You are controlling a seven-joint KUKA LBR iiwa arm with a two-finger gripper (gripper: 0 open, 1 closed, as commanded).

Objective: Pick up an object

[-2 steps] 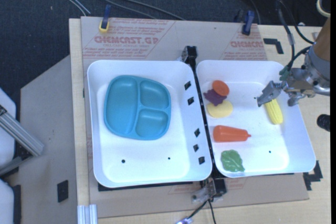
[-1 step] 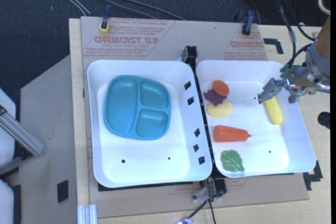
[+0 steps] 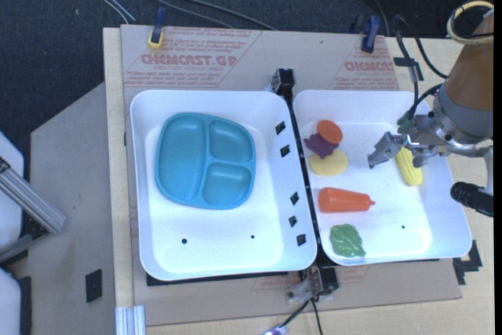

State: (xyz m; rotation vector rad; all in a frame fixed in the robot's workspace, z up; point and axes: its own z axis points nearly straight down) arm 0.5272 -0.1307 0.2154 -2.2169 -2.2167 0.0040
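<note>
The right bin [image 3: 439, 235] holds several toy foods. A yellow corn cob [image 3: 409, 169] lies near its right side. My gripper [image 3: 400, 153] hangs right over the cob's upper end, open, with one grey finger [image 3: 382, 151] spread out to the cob's left. The cob rests on the bin floor and is not lifted. Further left are an orange piece [image 3: 330, 131], a purple piece [image 3: 318, 144] and a pale yellow piece [image 3: 329, 164], bunched together. An orange carrot [image 3: 345, 201] lies below them, and a green broccoli [image 3: 347, 241] near the front edge.
The left bin [image 3: 149, 239] carries a blue divided plate [image 3: 206, 161]. A black divider strip [image 3: 294, 169] runs between the bins. The arm's grey body and orange band [image 3: 474, 82] lean in over the right bin's right rim.
</note>
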